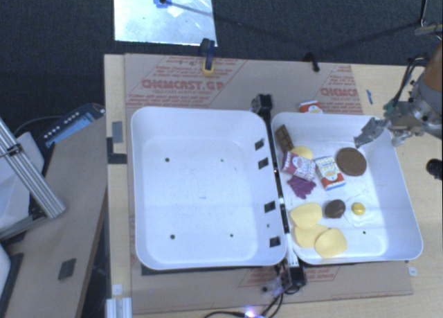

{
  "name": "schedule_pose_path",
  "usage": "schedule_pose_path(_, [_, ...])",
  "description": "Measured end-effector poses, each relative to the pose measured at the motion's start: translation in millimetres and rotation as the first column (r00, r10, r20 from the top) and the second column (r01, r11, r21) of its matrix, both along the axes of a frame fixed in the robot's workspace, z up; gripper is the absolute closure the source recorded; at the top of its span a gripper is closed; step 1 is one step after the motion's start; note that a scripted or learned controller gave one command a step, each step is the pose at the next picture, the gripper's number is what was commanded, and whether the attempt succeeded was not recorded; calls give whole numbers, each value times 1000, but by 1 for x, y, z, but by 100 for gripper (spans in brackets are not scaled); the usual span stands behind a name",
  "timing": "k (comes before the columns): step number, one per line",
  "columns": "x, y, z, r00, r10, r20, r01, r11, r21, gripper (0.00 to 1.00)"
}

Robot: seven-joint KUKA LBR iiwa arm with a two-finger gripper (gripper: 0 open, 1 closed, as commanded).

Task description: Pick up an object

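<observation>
toy foods (325, 199) scattered, right bin (398, 171)

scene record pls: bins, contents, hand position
left bin: bare white floor showing
right bin: holds all the items
items: brown disc, red-white packets, purple piece, yellow pieces, small brown round piece, fried egg
hand: over right bin's upper right, above the brown disc, touching nothing
outside bins: small red-white item on the board
</observation>
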State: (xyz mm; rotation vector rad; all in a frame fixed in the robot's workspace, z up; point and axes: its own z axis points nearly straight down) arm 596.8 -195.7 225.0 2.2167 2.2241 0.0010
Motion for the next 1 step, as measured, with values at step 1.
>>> schedule_pose_path(1, [1,0,11,1000,4,4,-4,1000,0,100])
